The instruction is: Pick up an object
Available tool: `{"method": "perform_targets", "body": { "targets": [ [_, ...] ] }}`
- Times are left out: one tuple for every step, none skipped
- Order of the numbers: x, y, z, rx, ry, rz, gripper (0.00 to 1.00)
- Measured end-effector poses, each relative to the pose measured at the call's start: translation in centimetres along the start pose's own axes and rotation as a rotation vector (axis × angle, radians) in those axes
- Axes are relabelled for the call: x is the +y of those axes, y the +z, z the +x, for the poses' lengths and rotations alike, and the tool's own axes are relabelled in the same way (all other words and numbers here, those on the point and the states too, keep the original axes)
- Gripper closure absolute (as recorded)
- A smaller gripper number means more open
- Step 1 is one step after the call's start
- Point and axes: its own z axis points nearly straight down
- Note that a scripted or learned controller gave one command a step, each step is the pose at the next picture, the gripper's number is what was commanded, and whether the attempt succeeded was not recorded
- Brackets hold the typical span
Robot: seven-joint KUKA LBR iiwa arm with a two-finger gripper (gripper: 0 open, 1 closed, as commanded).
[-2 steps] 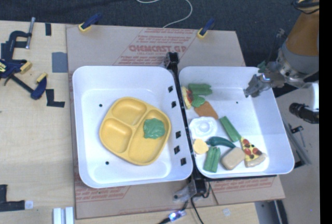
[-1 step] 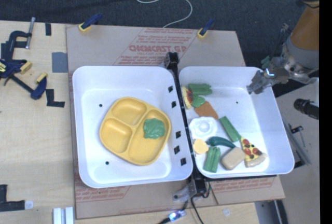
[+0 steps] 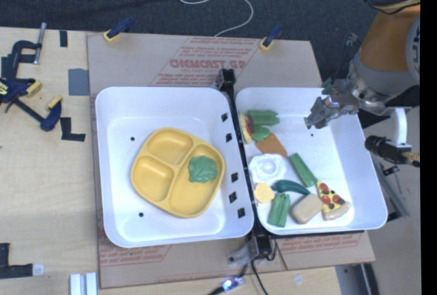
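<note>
Our gripper point(image 3: 318, 116) hangs over the right bin's point(image 3: 355, 150) far edge, seemingly holding nothing; its finger state we cannot tell. Toy food point(image 3: 293, 184) crowds the near-left part, so we should target the isolated green stick point(image 3: 301, 169).

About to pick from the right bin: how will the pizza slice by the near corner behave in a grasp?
The pizza slice looks like a rigid moulded toy, so probably stiff and light. It lies flat, so it is unlikely to roll. It lies against the tan bread piece and near the bin wall, so finger room may be tight.
</note>
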Motion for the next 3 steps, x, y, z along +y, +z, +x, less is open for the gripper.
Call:
{"method": "perform_targets", "body": {
  "targets": [
    [0.1, 0.8, 4.6, -0.001, 0.001, 0.000, 1.00],
    [-1.8, 1.3, 9.4, -0.001, 0.002, 0.001, 1.00],
    [-2.1, 0.4, 15.5, 0.001, -0.003, -0.001, 1.00]
  ]
}}
